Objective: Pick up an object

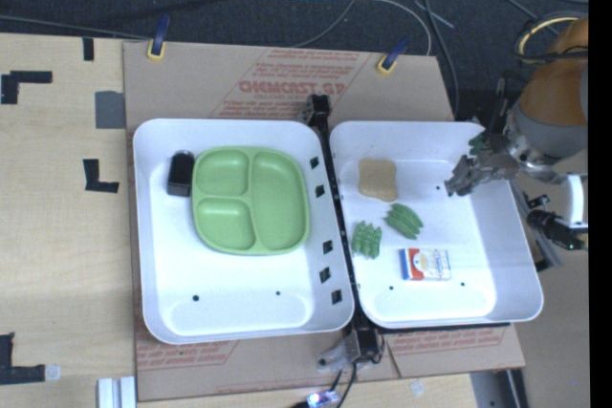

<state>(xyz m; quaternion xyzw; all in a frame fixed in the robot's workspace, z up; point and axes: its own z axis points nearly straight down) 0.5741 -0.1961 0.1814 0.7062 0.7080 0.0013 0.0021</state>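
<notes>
Green tray (251,201) left bin (153,234) — arm (550,110) over right bin (507,282).

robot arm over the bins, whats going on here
A grey KUKA arm reaches in from the right, its gripper hanging over the right side of the right bin, with nothing visibly in it. Lying apart in that bin are a tan slab, two green pieces and a small printed packet. The left bin holds a green divided plate with a black block beside it.
</notes>
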